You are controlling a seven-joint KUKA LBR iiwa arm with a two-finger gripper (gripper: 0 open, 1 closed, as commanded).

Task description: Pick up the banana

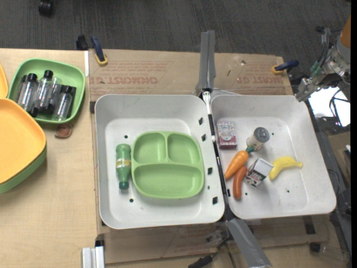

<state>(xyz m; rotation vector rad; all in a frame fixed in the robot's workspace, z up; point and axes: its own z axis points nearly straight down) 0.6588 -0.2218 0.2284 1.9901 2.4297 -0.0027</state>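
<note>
The yellow banana (pixel 284 166) lies in the right white bin (pixel 301 202), towards its right side, with its tip pointing up and right. It is free of its neighbours, and a small box (pixel 256 172) lies just to its left. My gripper (pixel 308 86) hangs at the bin's far right corner, over the rim, well away from the banana. Nothing shows in it.
In the right bin there are also an orange carrot (pixel 237 162), a red sausage-like piece (pixel 239 183), a pink packet (pixel 226 134) and a grey-capped item (pixel 260 136). The left bin (pixel 106 205) holds a green divided plate (pixel 167 165) and a green bottle (pixel 123 166). A green tray of bottles (pixel 47 91) and orange plates (pixel 17 144) sit at the far left.
</note>
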